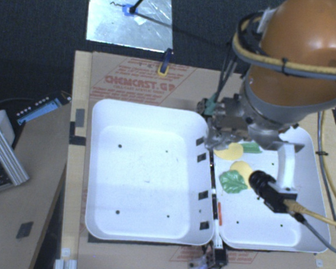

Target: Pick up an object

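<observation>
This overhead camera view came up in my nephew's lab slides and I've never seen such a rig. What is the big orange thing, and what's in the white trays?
The orange-and-grey bulk is a robot arm reaching in from the right, seen by one fixed camera looking down at a slant. Its gripper hangs at the inner edge of the right bin, beside the left bin. In the right bin lie a green leaf-like piece, two yellow pieces and a small green block. I can't tell whether it holds anything.

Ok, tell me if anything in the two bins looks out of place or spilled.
Nothing stands out. The yellow pieces, the green leafy piece and the green block lie clustered inside the right bin near its left wall; nothing sits on the rim or spilled onto the bench. The left bin looks undamaged.
</observation>
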Controlling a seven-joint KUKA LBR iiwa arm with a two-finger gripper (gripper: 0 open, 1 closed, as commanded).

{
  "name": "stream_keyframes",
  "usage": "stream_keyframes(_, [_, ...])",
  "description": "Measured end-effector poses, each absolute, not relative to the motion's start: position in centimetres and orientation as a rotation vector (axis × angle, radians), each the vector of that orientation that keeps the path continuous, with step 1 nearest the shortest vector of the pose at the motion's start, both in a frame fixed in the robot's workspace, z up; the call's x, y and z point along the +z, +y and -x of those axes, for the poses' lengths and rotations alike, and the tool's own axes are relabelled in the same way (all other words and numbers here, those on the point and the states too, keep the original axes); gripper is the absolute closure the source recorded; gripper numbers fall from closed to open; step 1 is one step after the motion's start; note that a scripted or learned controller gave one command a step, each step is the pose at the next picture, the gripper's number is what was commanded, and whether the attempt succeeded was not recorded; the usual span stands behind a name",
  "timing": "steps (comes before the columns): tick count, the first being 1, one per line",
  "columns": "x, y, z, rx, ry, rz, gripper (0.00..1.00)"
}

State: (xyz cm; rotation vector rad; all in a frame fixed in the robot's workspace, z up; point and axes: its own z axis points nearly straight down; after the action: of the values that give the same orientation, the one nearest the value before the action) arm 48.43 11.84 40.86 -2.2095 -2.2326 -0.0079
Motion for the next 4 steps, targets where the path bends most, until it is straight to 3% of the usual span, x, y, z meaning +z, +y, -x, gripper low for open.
stream_keyframes(1, [43.8, 13.5, -52.6, -0.01, -2.23, 2.218, 1.0])
stream_keyframes(2, [48.8, 14.8, -59.2, -0.013, -2.233, 2.219, 1.0])
stream_keyframes(3, [31.2, 21.6, -58.4, 0.015, -2.227, 2.206, 1.0])
stream_keyframes(4, [44.8, 19.4, -60.7, -0.024, -2.227, 2.228, 1.0])
